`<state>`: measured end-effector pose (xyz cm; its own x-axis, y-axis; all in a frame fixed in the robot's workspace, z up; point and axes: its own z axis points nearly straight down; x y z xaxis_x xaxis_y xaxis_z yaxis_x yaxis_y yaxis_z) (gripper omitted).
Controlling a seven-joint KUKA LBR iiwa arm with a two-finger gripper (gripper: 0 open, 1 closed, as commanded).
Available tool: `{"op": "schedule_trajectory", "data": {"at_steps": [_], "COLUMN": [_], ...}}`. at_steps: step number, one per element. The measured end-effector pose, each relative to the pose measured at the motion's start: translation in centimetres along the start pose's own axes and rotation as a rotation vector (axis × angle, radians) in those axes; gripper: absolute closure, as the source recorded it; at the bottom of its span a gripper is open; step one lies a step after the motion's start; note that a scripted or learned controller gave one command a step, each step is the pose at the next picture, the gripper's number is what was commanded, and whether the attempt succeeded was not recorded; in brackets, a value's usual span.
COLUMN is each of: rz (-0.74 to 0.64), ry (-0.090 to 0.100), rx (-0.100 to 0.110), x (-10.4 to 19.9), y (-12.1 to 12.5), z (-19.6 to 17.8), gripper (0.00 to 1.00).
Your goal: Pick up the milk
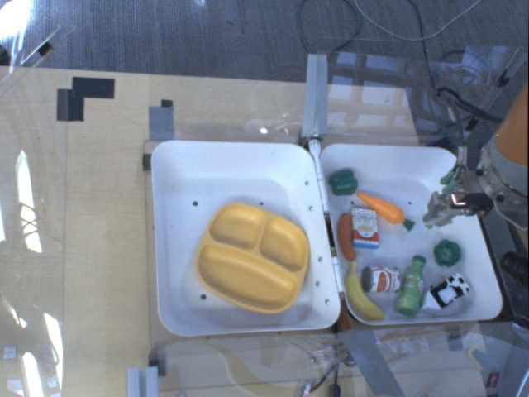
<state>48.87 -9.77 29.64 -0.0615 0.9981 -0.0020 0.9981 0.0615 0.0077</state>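
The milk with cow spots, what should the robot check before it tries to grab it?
1. Milk carton in plain sight in the right bin, near its front right corner: ok.
2. Nothing lying on top of the milk: ok.
3. Room around it: not ok. The green bottle stands close on one side and the bin wall is close on the other.
4. Gripper above the milk: not ok. It is over the bin's right side, farther back, near the carrot.
5. Gripper open wide enough: cannot tell.
6. Milk between the fingers already: not ok.
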Motion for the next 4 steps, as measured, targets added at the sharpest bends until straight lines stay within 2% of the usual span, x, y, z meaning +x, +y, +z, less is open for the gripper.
{"op": "schedule_trajectory", "data": {"at_steps": [1, 2, 3, 4], "rz": [-0.011, -0.156, -0.288, 0.065], "ry": [0.000, 0.001, 0.000, 0.002], "rx": [-0.001, 0.001, -0.001, 0.000], "x": [3.2, 10.6, 6.2, 11.5], "y": [5.1, 9.5, 11.2, 15.5], "z": [-13.7, -13.9, -13.9, -13.9], "gripper": [1.00, 1.00, 1.00, 1.00]}}
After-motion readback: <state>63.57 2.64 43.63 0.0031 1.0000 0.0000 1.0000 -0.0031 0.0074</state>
